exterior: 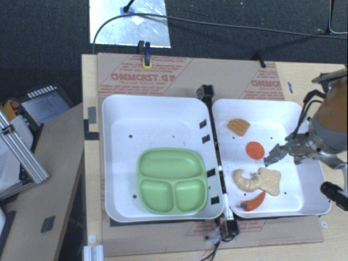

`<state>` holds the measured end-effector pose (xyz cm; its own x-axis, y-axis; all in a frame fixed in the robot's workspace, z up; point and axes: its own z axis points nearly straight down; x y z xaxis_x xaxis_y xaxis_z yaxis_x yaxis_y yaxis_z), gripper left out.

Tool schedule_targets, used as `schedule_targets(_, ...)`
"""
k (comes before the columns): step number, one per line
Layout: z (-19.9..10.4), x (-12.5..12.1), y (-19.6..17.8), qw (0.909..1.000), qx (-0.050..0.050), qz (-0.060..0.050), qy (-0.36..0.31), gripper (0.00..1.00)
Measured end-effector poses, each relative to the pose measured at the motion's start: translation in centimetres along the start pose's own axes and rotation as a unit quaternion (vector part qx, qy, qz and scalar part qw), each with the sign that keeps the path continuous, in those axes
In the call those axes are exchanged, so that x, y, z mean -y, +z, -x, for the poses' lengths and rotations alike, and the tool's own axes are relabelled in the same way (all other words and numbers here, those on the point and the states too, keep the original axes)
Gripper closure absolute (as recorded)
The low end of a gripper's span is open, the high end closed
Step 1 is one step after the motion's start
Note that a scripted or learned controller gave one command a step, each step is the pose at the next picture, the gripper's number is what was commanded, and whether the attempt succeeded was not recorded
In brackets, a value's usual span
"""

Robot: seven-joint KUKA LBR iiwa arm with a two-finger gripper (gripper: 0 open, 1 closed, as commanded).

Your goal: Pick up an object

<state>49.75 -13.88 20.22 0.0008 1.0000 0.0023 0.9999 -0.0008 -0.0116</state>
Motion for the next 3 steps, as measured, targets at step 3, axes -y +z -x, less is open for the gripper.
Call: schedule_targets(3, -1.2, 0.1, 10.3, 1.0, 0.0, 0.004, -0.001, 0.0)
